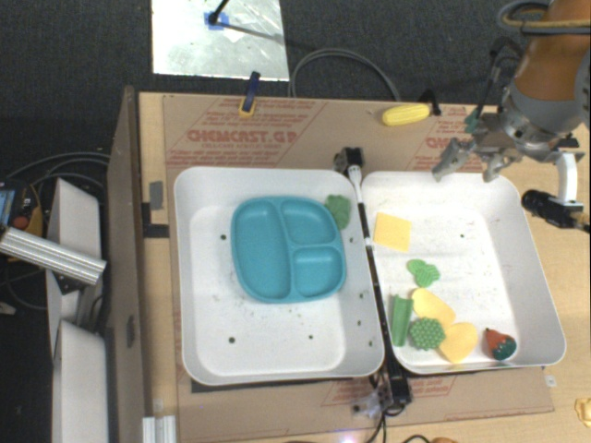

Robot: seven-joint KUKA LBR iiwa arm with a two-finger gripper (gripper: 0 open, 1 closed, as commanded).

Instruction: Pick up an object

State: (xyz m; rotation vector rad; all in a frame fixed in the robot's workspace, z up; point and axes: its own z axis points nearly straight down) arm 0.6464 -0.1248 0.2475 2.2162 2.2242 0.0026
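Approach step: the gripper hovers above the right bin's far rim, fingers apparently spread and empty, so the next move requires descent toward a target such as the yellow square on the bin floor.

We see two shallow white bins of smooth, matt plastic. The blue divided tray looks like smooth plastic with a soft sheen. Under them lies a brown printed cardboard sheet, dull and papery. A crinkled silvery foil sheet shines.
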